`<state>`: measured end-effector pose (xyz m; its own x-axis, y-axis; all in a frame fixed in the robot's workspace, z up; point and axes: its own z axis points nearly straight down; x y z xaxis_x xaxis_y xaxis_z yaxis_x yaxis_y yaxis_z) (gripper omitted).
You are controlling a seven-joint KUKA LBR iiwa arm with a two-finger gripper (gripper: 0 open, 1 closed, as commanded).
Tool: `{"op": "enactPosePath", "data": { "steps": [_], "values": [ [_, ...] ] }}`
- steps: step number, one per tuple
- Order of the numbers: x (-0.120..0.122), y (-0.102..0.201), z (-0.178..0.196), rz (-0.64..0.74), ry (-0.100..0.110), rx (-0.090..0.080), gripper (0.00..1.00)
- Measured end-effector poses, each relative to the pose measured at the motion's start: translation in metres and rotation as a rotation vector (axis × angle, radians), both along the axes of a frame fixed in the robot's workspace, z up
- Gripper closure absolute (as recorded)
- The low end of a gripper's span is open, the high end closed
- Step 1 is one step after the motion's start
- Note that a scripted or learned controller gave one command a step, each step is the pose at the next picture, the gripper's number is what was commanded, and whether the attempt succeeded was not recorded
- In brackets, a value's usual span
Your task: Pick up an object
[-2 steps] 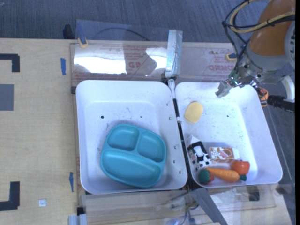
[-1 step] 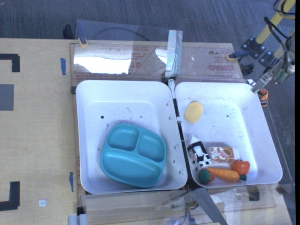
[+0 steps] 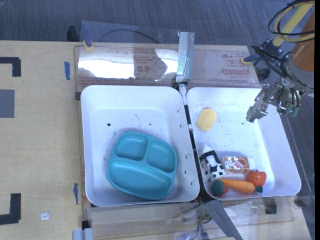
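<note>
The right bin (image 3: 280,149) holds several small objects. A yellow lemon-shaped piece (image 3: 206,119) lies near its left wall. A black and white toy (image 3: 211,165), a small orange and white packet (image 3: 236,162), an orange carrot (image 3: 239,186) and a red tomato (image 3: 257,177) cluster at the front. My gripper (image 3: 251,116) hangs over the upper right part of this bin, tilted down to the left, to the right of the yellow piece and apart from it. Nothing shows in it.
The left bin (image 3: 100,104) holds a teal divided plate (image 3: 143,165) at its front. A clear panel with a grey post (image 3: 185,54) stands behind both bins. The divider between the bins (image 3: 189,129) runs just left of the yellow piece.
</note>
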<state>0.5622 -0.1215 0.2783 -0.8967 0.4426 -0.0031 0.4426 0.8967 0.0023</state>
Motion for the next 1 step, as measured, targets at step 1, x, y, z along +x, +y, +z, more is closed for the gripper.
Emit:
{"op": "enactPosePath", "data": {
  "steps": [1],
  "values": [
    [0.0235, -0.103, -0.0211, 0.337, -0.004, -0.005, 1.0]
  ]
}}
